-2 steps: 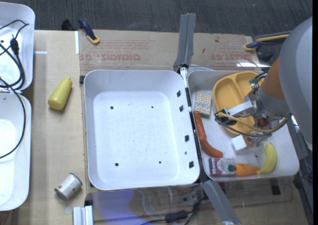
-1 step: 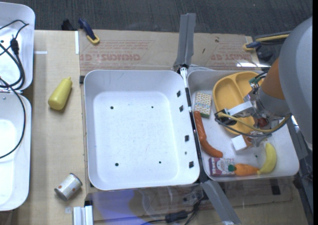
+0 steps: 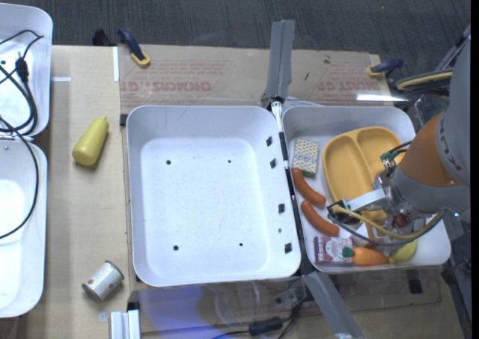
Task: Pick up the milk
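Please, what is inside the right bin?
In the right bin I see a yellow tray, a small carton, two sausages, the milk and a carrot. The arm covers the near right corner.

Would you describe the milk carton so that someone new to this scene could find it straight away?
Start at the right-hand white bin, the one with the yellow divided plate. Go to its near left corner: the milk lies there, flat on its side. It is a small boxy red and white carton, beside a carrot and just below two rounded sausages.
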`<state>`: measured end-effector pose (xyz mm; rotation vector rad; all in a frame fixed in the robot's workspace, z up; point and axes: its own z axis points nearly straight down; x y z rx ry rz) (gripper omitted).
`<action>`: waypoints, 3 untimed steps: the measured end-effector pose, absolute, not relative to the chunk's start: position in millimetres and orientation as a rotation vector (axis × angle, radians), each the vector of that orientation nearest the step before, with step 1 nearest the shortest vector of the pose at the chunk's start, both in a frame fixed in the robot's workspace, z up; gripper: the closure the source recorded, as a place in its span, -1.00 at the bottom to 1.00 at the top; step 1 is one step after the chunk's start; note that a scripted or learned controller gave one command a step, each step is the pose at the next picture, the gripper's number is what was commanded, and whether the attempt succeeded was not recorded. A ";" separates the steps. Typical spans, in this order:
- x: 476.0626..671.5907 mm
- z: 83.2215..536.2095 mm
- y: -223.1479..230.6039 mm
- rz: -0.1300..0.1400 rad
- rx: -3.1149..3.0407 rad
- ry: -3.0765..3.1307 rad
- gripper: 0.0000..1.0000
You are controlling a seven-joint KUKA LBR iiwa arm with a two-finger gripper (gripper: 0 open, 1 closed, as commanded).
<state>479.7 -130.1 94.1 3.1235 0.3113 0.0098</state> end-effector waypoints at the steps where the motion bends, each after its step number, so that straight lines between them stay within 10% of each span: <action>1: 479.0 103.8 -131.5 0.006 3.125 0.307 1.00; 2: 477.4 190.2 -74.3 -0.006 3.009 0.907 1.00; 3: 476.2 145.6 -121.3 -0.008 2.805 1.424 1.00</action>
